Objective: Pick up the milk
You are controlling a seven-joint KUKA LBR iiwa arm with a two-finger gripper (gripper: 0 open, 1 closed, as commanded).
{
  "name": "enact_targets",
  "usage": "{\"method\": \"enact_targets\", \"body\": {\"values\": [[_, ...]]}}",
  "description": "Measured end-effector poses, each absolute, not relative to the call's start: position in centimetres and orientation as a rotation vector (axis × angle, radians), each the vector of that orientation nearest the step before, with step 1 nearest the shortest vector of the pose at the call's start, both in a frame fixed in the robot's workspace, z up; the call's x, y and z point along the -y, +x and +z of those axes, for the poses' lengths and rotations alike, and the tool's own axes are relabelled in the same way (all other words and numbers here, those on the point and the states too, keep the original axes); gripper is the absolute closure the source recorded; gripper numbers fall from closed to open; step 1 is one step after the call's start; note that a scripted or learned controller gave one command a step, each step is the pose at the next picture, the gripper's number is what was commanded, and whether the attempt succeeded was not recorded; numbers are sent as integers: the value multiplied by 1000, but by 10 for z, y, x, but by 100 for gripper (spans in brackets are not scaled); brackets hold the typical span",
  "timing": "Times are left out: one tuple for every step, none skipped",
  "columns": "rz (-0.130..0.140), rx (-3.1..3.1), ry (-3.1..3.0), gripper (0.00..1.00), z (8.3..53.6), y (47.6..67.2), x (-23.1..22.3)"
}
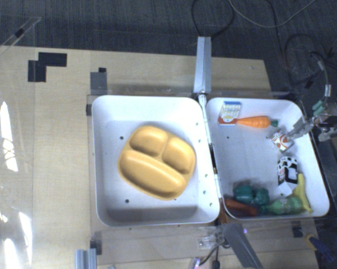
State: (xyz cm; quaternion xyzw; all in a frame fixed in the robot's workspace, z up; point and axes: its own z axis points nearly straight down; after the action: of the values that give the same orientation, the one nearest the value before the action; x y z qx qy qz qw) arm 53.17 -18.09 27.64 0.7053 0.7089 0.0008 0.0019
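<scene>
Grey and partly blurred, the arm (332, 115) reaches in over the right rim of the right bin (244, 153), low and slanted down toward the left. Its gripper (293, 134) tips toward a small red-and-white carton (280, 142) and ends just beside or on it. The view is too coarse to tell which, or whether the gripper is clenched, released or grasping anything.

Milk (287, 170), a small box with black-and-white cow patches, lies near the right wall of that bin, below the gripper and apart from it. A banana (300, 194) lies just beside its lower end, curving along the wall. A row of crowded items runs along the bottom wall: a leafy green piece (281, 207), a dark green lump (251, 194) and a red pepper (241, 208).

At the top, an orange carrot (252, 121) with a green stub lies beside a flat packet (229, 112) printed blue and red.

In the left bin (104, 156), smooth white plastic like its neighbour, sits a glossy yellow bread loaf (157, 161) with rounded lobes.
</scene>
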Motion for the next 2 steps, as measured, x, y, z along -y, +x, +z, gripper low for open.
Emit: {"method": "enact_targets", "body": {"values": [[18,-2336,2057,0,115,533,198],[11,-2386,2024,0,89,548,205]]}}
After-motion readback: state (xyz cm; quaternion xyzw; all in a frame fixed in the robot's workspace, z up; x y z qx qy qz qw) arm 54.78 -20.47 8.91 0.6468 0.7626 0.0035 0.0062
